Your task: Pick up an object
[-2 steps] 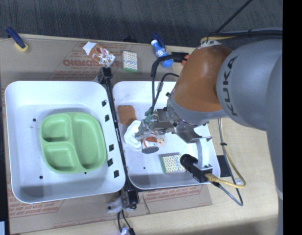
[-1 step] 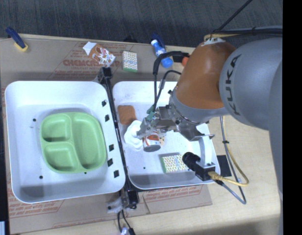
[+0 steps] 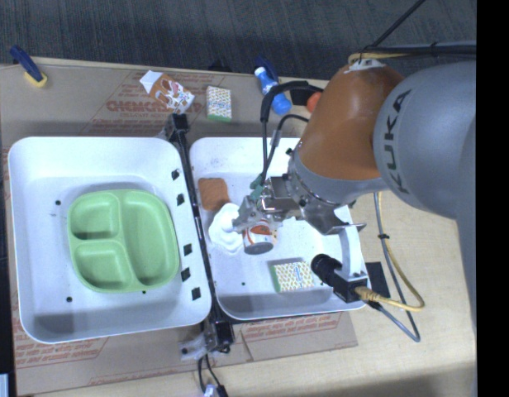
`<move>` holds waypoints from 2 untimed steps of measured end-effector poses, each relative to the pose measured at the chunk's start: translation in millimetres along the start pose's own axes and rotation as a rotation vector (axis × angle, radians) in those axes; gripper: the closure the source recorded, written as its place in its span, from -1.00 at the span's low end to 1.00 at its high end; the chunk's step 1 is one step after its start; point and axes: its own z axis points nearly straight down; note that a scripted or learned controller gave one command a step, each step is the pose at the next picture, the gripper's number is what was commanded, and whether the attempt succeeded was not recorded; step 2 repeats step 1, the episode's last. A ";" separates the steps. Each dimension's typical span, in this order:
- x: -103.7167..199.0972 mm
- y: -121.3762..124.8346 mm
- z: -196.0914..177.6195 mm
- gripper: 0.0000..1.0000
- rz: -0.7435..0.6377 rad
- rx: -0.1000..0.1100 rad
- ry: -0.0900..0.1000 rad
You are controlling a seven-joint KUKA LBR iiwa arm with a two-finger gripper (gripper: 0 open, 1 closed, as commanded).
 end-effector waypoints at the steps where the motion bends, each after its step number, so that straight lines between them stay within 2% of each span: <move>1: 22.1 -13.3 41.6 1.00 0.008 -0.004 0.001; 2: 22.1 -13.3 41.6 1.00 0.008 -0.004 0.001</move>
